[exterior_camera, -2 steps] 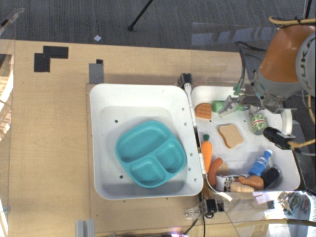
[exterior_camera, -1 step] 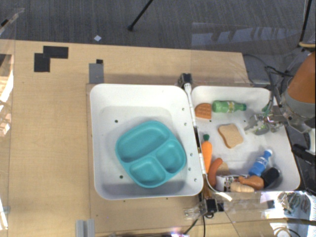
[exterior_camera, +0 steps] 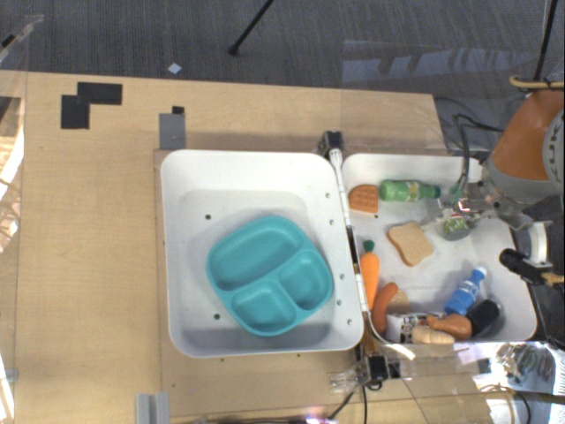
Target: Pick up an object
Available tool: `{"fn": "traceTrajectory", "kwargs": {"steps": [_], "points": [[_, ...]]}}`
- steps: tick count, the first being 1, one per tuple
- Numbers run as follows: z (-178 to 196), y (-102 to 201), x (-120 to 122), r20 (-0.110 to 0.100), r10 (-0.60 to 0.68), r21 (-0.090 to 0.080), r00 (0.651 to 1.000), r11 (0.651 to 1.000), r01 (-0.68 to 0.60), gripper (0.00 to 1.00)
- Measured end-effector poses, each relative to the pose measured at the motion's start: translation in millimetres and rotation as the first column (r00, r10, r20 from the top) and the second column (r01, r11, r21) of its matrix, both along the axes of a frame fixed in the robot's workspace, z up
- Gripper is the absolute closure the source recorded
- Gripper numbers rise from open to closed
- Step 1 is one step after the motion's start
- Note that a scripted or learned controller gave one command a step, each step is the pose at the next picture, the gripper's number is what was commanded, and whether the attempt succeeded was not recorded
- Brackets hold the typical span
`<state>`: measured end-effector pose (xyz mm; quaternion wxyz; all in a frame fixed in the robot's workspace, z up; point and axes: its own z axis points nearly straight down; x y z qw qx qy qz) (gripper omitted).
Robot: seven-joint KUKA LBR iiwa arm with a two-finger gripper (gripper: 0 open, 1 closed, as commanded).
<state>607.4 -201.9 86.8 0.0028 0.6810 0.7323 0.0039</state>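
Observation:
My gripper point(exterior_camera: 463, 208) hangs over the upper right part of the right bin point(exterior_camera: 521, 325), below the arm's orange band point(exterior_camera: 528, 145). A small green item point(exterior_camera: 456, 228) lies right under its tip; whether they touch is unclear. Around it lie a green bottle point(exterior_camera: 408, 190), a brown waffle-like piece point(exterior_camera: 364, 199) and a slice of bread point(exterior_camera: 410, 242). Further down are a carrot point(exterior_camera: 368, 271), a sausage point(exterior_camera: 385, 302), a blue bottle point(exterior_camera: 465, 291), a dark eggplant-like item point(exterior_camera: 485, 315) and a tan bread roll point(exterior_camera: 441, 329).
The left bin point(exterior_camera: 185, 237) holds a teal divided plate point(exterior_camera: 269, 275). A ridge between the bins point(exterior_camera: 346, 237) separates them. Black marks point(exterior_camera: 88, 102) sit on the bench at the far left. Cables and clips lie along the bench's front edge point(exterior_camera: 380, 369).

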Motion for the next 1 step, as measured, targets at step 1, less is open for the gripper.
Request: {"fn": "traceTrajectory", "kwargs": {"steps": [1], "points": [[13.9,0.6,3.1,0.008,0.004,-0.003,1.000,1.000,-0.004,1.00]]}}
